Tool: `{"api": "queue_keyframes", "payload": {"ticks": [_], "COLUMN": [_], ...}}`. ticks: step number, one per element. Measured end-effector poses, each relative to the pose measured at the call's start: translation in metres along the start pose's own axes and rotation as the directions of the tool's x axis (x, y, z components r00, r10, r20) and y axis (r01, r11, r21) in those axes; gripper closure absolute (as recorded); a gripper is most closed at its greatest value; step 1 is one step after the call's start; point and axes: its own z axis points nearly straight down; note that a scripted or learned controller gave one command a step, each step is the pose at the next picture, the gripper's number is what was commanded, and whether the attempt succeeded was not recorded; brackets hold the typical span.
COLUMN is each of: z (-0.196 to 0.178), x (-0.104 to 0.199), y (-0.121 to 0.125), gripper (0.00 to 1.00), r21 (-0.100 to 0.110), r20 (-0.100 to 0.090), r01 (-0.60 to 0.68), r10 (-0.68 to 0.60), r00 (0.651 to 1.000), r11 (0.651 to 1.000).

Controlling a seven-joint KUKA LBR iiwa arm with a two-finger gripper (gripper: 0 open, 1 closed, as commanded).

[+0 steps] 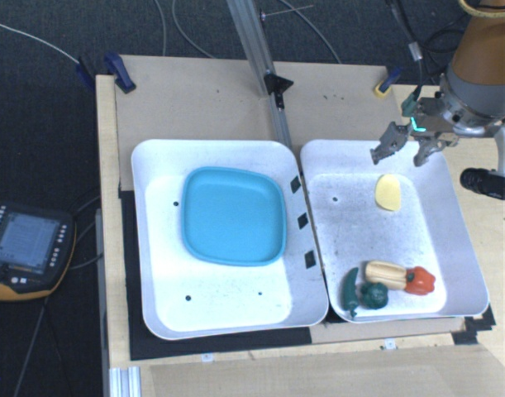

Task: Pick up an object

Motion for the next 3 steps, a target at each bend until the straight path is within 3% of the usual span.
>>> {"api": "queue_keyframes", "payload": {"ticks": [1,3], "z": [0.000,0.121], "x": [0.000,-0.005], "y": [0.000,0.002], "gripper": [0.00,0.00], "r21": [0.000,0.005], "r20": [0.000,-0.001], "r01": [0.000,0.000], "r10": [0.000,0.000], "r00": [1.000,1.000], "r11": [1.000,1.000]}}
